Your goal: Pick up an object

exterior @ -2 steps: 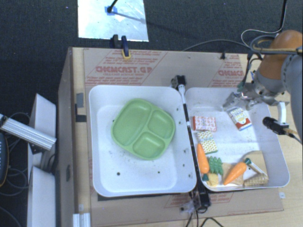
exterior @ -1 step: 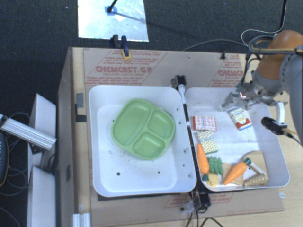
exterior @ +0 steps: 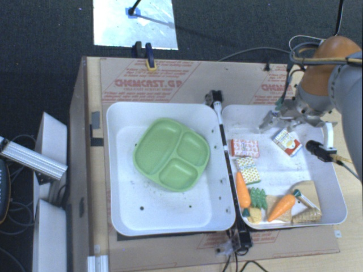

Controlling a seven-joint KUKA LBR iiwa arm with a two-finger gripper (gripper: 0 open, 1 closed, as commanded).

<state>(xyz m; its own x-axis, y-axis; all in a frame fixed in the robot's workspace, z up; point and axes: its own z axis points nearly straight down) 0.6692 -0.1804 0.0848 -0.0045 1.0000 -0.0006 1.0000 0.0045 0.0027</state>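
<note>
My gripper (exterior: 282, 118) hangs over the right bin (exterior: 334, 200), its fingers spread and holding nothing, just above the small red-and-white carton (exterior: 287, 141). I judge that carton the nearest target, since it lies apart from the cluttered toy food (exterior: 249, 192).
</note>
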